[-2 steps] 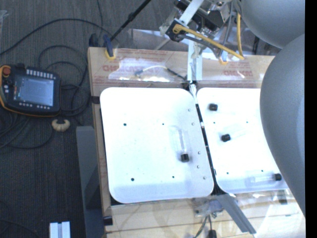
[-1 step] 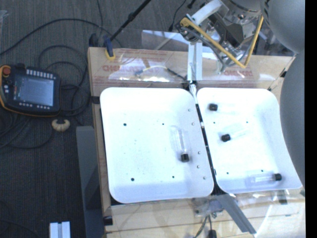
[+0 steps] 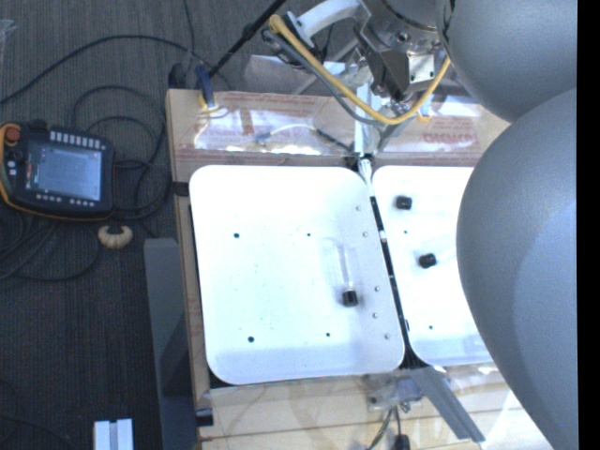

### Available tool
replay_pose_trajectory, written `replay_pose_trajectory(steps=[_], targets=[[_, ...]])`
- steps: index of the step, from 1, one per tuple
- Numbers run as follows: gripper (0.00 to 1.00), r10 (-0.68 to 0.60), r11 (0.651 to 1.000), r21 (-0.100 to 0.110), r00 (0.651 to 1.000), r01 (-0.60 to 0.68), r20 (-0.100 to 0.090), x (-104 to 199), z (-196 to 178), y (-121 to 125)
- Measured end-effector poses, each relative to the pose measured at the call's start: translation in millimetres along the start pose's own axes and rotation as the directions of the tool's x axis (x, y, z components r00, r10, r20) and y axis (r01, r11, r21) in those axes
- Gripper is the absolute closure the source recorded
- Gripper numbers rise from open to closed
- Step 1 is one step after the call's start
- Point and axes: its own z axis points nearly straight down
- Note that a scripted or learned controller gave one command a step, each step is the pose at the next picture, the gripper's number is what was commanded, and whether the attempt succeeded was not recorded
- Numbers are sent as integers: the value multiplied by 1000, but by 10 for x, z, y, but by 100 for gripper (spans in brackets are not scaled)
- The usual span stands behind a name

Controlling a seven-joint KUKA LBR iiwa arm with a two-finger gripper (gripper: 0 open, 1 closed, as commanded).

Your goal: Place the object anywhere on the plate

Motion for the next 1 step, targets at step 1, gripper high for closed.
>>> replay_pose_trajectory(steps=[1], targets=[[0,79,997,0,997,-79,2,-489,379,520]])
